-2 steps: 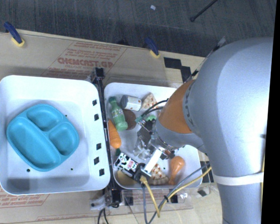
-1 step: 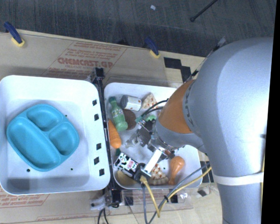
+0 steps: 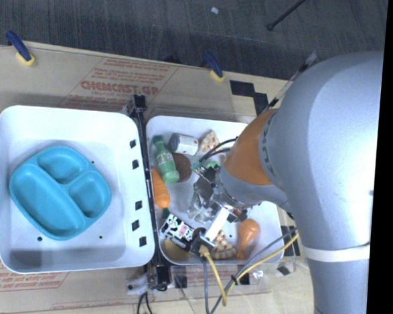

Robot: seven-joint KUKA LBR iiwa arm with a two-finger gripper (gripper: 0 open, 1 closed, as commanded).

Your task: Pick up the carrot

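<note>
Orange against white, I count one carrot [image 3: 159, 189] lying along the left wall of the right bin [image 3: 159, 127], beside one green bottle [image 3: 165, 160]. I see two bins; the left bin [image 3: 65, 120] holds one blue divided tray [image 3: 58, 190]. My end effector [image 3: 203, 199] hangs over the right bin's middle, apart from the carrot, and I cannot tell its state.

The carrot [image 3: 160, 189] is lying against the left wall of the right bin [image 3: 159, 127], so that wall is blocking any approach from its left. Just above it a green bottle [image 3: 165, 161] and a brown ball [image 3: 181, 165] are crowding in. Right of the carrot a narrow strip of bare floor is lying open. Below the carrot a black-and-white box [image 3: 178, 229] is sitting close. The arm [image 3: 304, 154] is hanging over the bin's right half.
</note>
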